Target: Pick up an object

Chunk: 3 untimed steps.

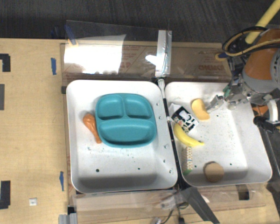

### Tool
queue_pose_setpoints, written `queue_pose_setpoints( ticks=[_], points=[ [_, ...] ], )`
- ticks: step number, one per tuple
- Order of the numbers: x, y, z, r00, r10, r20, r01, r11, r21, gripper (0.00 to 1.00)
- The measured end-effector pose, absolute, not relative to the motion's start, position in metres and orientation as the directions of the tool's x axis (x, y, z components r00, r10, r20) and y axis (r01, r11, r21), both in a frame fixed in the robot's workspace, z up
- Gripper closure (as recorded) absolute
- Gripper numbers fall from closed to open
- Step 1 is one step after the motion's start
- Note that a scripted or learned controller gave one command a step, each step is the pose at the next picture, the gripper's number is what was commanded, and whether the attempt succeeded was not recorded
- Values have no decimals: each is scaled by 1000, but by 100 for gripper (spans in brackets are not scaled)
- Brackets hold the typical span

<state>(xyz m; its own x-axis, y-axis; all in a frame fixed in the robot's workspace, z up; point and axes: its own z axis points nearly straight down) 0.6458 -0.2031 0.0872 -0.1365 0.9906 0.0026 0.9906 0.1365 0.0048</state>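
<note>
The right bin [252, 146] holds a pale yellow rounded object [200, 109] near its back left. A black-and-white patterned object [185, 118] and a yellow banana [187, 137] lie just in front of that. A brown round object [213, 171] rests near the front wall. My gripper [216, 101] hangs low over the back of this bin, its tip just right of the pale yellow object and close to it. I see nothing held in it.
The left bin [79, 125] carries a teal divided plate [125, 120] with an orange drumstick-shaped toy [91, 125] at its left side. A thin pale strip [190, 161] lies by the right bin's left wall. Cables and the arm's orange band [260, 64] crowd the back right.
</note>
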Motion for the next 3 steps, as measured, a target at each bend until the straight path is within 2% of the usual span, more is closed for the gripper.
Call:
queue_pose_setpoints(
  ticks=[1,2,3],
  points=[
    [667,-148,124,-278,960,-3,960,278,8,0],
    [652,-119,87,-299,954,-2,954,299,5,0],
    [654,-118,100,-300,954,-5,954,300,12,100]
  ],
)
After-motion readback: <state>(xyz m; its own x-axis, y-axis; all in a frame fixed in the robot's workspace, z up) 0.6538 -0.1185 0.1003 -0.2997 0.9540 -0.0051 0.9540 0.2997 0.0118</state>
